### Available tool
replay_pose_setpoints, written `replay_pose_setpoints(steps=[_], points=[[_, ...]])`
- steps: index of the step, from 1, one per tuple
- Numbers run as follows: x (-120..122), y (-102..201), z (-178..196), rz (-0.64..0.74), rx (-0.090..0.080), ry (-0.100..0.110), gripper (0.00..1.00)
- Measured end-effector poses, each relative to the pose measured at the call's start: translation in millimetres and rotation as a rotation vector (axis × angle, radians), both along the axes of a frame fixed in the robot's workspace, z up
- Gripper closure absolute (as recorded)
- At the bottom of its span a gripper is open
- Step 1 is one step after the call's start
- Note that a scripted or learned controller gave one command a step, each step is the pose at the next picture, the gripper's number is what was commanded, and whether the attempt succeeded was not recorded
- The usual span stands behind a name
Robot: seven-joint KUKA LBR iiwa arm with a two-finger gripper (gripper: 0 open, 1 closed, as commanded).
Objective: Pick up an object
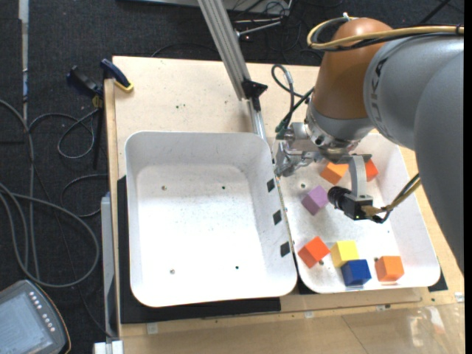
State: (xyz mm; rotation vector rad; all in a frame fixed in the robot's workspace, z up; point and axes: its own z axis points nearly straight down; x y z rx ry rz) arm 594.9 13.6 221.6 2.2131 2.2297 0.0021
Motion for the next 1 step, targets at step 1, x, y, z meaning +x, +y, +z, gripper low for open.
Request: replay_pose_setpoints(steps=[1], points=[[13.7, 53.4, -6.8, 0.000, 0.000, -0.001, 1.00]])
